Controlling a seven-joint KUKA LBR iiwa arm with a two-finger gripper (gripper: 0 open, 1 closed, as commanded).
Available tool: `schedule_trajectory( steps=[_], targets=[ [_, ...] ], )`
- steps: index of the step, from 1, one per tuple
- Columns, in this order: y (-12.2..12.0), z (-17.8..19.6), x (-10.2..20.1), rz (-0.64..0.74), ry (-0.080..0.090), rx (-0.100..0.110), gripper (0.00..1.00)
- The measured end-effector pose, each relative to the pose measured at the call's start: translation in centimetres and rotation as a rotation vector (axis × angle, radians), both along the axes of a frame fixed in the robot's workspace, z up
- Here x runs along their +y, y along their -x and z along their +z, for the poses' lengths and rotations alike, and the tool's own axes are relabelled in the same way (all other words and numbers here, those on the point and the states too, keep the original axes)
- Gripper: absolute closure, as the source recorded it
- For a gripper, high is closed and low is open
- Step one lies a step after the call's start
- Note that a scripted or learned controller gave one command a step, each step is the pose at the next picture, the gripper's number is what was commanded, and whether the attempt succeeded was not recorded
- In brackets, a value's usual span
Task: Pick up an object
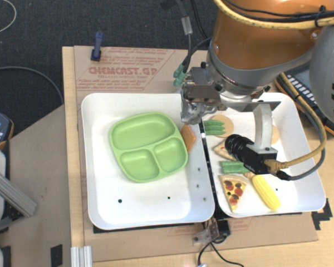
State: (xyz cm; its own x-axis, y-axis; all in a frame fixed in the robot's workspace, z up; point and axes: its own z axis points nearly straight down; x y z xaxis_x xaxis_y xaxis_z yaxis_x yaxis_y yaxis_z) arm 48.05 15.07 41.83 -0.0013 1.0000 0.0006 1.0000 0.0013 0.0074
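The gripper, whose grip state I cannot tell, should centre squarely over the tan wedge-shaped toy before descending.

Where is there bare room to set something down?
Left bin: bare floor in front of the green tray, and a strip on its left. Right bin: crowded with pizza slice, corn and gripper.

A green divided plate is seen in the left bin; a pizza slice, corn cob and green toy pieces are seen in the right bin.
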Motion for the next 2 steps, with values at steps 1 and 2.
schedule_trajectory(
  steps=[1,2],
  targets=[
    [0.0,1.0,0.0,0.001,0.0,-0.002,1.0],
    [-0.1,2.0,0.1,0.001,0.0,-0.004,1.0]
  ],
)
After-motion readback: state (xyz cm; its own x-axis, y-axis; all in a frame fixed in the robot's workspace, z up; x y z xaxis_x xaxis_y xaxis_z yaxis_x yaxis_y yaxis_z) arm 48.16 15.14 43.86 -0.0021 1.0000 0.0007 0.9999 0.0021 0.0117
